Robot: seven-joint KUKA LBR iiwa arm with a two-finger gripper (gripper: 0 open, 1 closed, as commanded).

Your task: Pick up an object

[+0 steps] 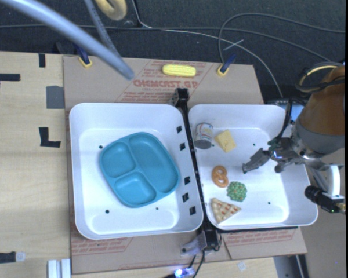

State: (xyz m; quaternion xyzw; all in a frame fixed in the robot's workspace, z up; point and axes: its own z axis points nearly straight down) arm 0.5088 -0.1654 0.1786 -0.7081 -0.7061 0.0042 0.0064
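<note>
The right bin [290,213] holds a small tin can [204,135] lying near its left wall, a yellow cheese wedge [225,140], a pretzel [220,176], a green broccoli piece [237,191] and a pizza slice [224,209]. My gripper [256,161] hangs over the middle right of this bin, its dark fingers pointing left. It is to the right of the pretzel and above the broccoli, with nothing seen between its fingers.
The left bin [84,155] holds a blue divided plate [139,168]. A yellow banana-like toy [178,70] lies on the cardboard behind the bins. Cables run across the dark back area. The arm's orange band [325,112] stands at the right bin's edge.
</note>
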